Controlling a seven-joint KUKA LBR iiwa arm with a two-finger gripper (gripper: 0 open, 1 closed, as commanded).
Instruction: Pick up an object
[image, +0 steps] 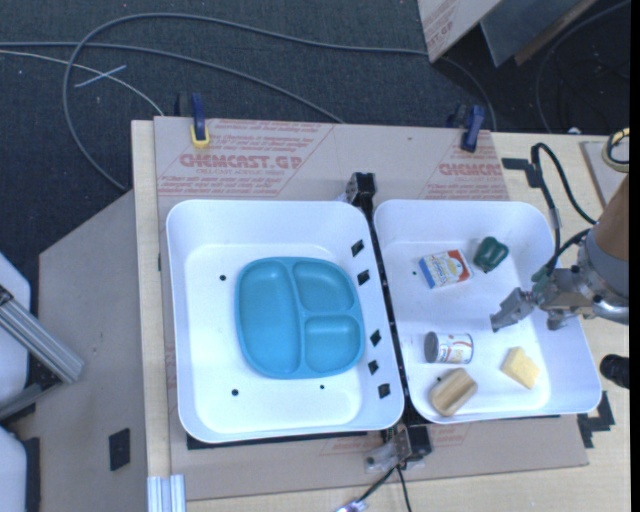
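Camera view from above: five small candidates in the right bin (560, 400), none lifted yet. Nearest the gripper (510, 312): small can (450, 348) lying on its side near the bin's middle, and pale yellow block (520, 367) just below the arm's wrist. Further off: tan roll-shaped piece (452, 390) near the front wall, small printed carton (444, 268) and dark green object (490, 253) toward the back.

Jaws poised over bare bin floor between can and green object, nothing between them; how far apart, cannot tell from this angle.

Best handling, as a judgement: choose one target with free space on both sides, probably the can or the yellow block; centre over it, turn the wrist so as to close across the narrow side, descend straight, close, then lift vertically. Can likely to roll if struck off-centre.

Around: left bin (190, 300) holding a blue divided plate (300, 315), well apart. Divider with black clips between bins, right bin's walls, and cables near the wrist worth avoiding. Cardboard-covered tabletop (260, 150) beneath.
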